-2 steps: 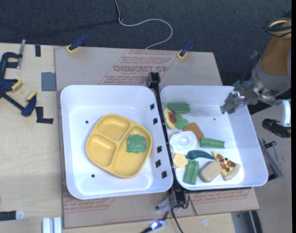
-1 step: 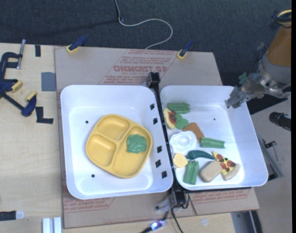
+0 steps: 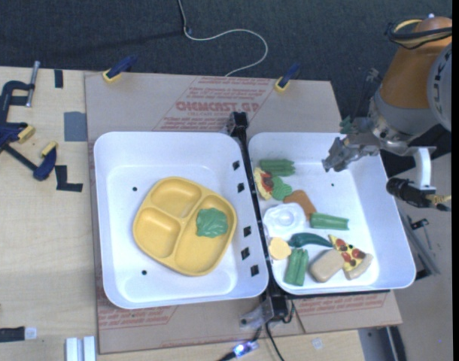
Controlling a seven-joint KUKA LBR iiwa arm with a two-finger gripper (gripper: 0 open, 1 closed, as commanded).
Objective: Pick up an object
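Gripper (image 3: 336,160) position: above the far right part of the right bin (image 3: 380,194), with no item between its fingers. Whether the fingers stand apart or together cannot be told from this view. Arm (image 3: 414,74): grey, with an orange band above the wrist.

Right bin contents, all small moulded toy foods with smooth, matte surfaces:
- Green bean pod (image 3: 277,167), elongated, near the far left corner.
- Red-and-yellow piece (image 3: 262,182) against the left wall.
- Orange wedge (image 3: 299,201), flat, near the centre.
- White fried egg (image 3: 282,217), rounded, beside the wedge.
- Short green cylinder (image 3: 329,220), right of the egg.
- Dark green curved pepper (image 3: 310,240).
- Yellow disc (image 3: 279,248) by the left wall.
- Green stalk (image 3: 295,267) at the near edge.
- Tan bread-like lump (image 3: 326,265).
- Pizza slice (image 3: 350,256), triangular, with red dots.

Left bin (image 3: 113,201): holds a yellow compartment plate (image 3: 165,228), glossy, set at a slant. A green leafy piece (image 3: 211,222) lies in its right compartment.
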